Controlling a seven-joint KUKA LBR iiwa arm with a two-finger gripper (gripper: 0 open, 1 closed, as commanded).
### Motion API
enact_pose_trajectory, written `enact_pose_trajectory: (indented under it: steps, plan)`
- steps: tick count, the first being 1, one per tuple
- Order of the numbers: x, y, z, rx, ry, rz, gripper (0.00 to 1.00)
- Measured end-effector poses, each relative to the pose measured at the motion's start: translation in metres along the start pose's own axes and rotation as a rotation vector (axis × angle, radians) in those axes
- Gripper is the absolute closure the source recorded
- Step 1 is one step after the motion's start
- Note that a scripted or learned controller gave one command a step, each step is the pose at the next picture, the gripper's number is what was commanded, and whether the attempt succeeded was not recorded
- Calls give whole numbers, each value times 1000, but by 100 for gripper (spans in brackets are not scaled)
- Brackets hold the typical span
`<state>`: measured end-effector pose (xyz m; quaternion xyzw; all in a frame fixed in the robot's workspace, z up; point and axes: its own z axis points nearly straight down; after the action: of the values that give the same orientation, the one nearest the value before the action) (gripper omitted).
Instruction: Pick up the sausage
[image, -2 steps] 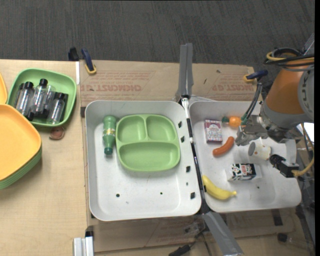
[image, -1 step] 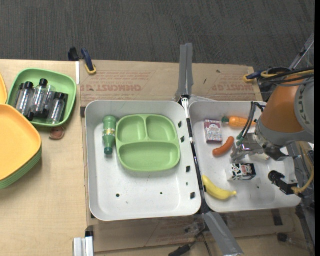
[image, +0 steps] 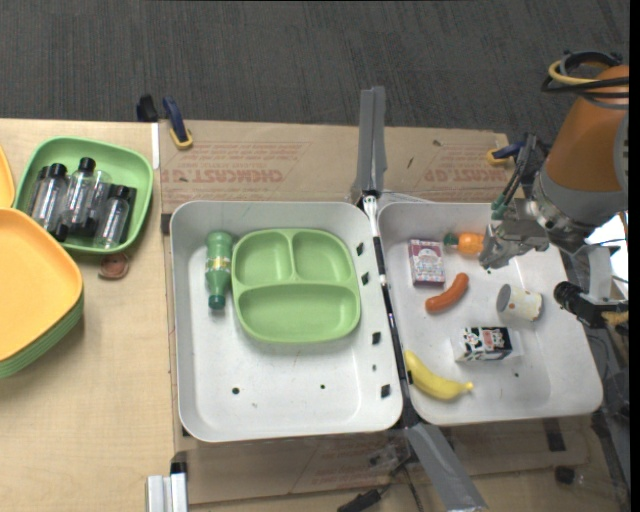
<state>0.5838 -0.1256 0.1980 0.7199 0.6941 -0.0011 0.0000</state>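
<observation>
Approaching sausage (image: 447, 293), not yet grasped.
Sausage is seen lying in right bin (image: 560, 400), between card box (image: 427, 262) and cup (image: 520, 303); gripper (image: 497, 250) is poised just beside, finger state cannot be told. Lowering onto sausage is needed.

sausage (image: 447, 293): smooth, shiny | bins (image: 290, 415): white smooth plastic | divided plate (image: 296, 285): green matt plastic | bench (image: 90, 420): pale wood

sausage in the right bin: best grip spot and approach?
Grip the sausage at mid-length, coming straight down, fingers closing across its narrow width. It lies flat and diagonal, lower-left to upper-right, so turn the gripper square to that axis. The card box sits close to its upper-left; the midsection looks clear enough.
</observation>
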Motion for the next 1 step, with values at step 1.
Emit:
enact_pose_trajectory:
  steps: [1]
  plan:
    - [-30,-9,106,1,1,-41,100]
